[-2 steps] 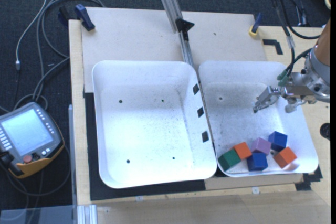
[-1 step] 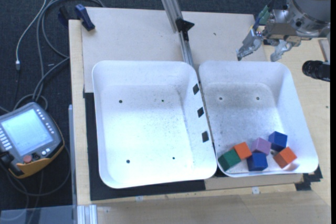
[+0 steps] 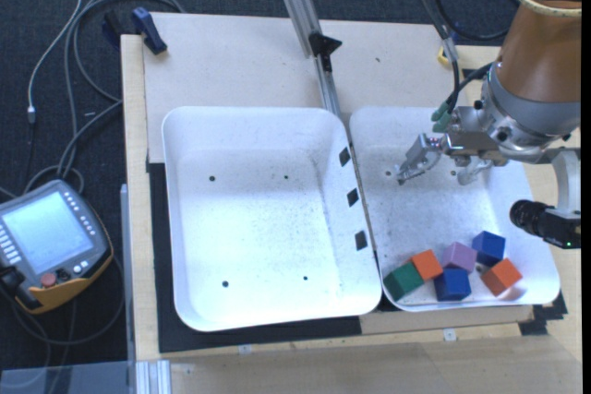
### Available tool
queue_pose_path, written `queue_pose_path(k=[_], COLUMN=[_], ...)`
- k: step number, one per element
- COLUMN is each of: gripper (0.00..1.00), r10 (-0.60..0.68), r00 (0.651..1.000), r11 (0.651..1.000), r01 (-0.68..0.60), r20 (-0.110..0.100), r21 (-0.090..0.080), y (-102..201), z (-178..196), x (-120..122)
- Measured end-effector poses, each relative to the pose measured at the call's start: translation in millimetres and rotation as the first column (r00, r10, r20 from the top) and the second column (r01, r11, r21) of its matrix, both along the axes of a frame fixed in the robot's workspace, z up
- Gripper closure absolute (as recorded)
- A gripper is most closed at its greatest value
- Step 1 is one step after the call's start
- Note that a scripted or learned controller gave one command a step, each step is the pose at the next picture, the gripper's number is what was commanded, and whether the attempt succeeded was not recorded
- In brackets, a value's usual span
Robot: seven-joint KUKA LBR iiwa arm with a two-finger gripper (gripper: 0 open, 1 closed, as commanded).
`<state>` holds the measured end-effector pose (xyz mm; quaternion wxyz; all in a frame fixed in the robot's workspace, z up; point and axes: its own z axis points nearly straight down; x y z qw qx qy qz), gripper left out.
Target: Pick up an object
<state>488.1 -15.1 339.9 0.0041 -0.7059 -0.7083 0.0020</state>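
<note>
The grey arm with the orange band (image 3: 545, 23) reaches in from the right, its two-finger gripper (image 3: 411, 163) hanging above the far part of the right shallow white plastic bin (image 3: 388, 129). The claw grips nothing; how wide it stands cannot be told.

The blocks lie clustered at that bin's near right corner, well apart from the gripper: a green cube (image 3: 403, 279), an orange cube (image 3: 427, 265), a dark blue cube (image 3: 452, 282), a lilac cube (image 3: 460, 256), a second blue cube (image 3: 488, 246) and a second orange cube (image 3: 501, 276). The left white bin (image 3: 185, 129) sits alongside.
</note>
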Motion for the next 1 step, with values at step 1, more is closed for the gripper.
queue_pose_path(k=[1], gripper=[0.0], r10=[-0.003], r00=[1.0], r11=[1.0], r01=[0.003], r20=[0.01], r21=[-0.004], y=[-50.0], z=[27.6], x=[36.5])
